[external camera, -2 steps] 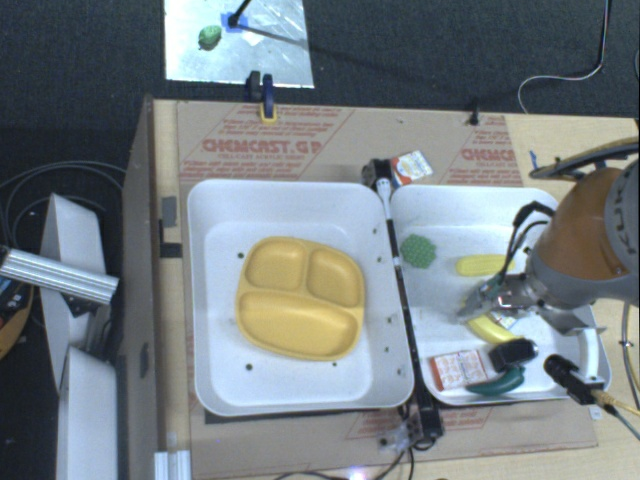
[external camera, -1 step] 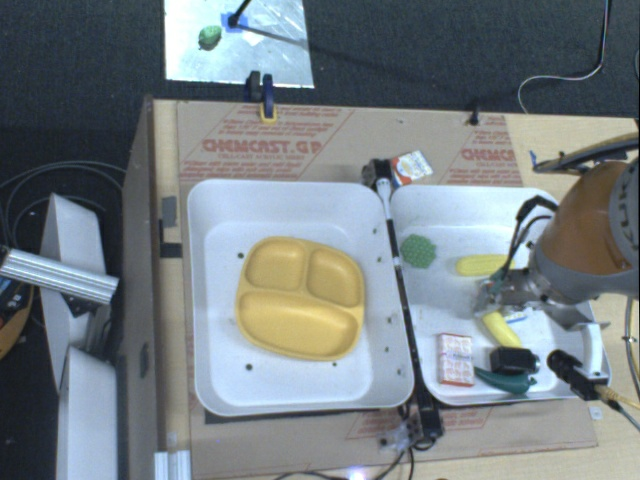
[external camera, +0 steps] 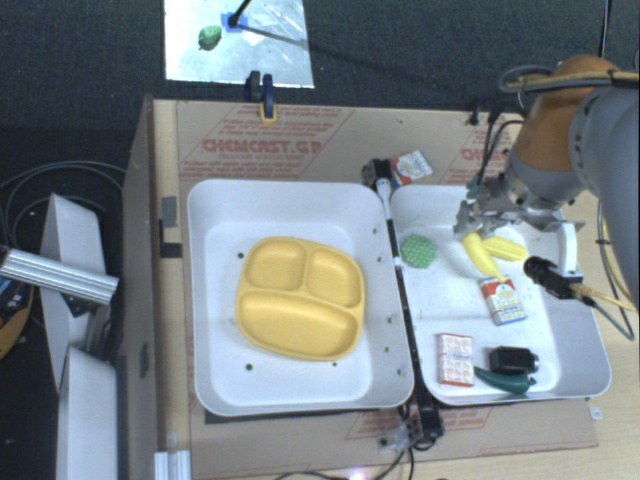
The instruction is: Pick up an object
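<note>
- Yellow banana [external camera: 487, 251] lies in the right bin [external camera: 590, 353], right of the green ball [external camera: 419, 252].
- Gripper [external camera: 478, 223] sits at the banana's upper end; its metal hides the fingertips, so whether it grips cannot be told.
- Board [external camera: 270, 143] behind the bins reads "CHEMCAST GP".
- Small box [external camera: 502, 300] label is unreadable.

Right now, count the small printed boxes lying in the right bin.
2. One small printed box lies near the front edge of the right bin, beside a black and green item. The other lies mid-bin, just below the yellow bananas. The arm may hide more.
</note>
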### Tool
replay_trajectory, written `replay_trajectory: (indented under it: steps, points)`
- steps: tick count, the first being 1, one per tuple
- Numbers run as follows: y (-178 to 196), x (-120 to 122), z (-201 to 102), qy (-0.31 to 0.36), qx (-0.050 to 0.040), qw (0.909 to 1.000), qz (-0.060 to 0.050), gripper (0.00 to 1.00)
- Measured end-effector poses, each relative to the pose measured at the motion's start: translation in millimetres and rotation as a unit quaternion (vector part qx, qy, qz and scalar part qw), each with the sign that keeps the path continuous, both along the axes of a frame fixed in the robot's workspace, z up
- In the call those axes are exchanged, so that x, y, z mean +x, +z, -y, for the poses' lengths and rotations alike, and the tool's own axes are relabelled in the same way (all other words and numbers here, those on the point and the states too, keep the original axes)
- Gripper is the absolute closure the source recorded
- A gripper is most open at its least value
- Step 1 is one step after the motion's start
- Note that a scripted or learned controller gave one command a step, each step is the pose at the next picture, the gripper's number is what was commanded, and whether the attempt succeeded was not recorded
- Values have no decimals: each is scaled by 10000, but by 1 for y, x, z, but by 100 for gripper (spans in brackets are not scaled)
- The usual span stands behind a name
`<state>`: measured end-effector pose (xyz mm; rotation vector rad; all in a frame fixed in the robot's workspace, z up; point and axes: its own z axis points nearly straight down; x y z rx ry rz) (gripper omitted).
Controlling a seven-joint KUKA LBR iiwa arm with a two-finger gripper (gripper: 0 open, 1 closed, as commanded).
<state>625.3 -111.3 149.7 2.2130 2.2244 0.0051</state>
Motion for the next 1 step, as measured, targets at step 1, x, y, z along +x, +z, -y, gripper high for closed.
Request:
replay_trajectory:
  steps: [1]
  points:
    - [59,-30,-69,4,7,10000,-8,100]
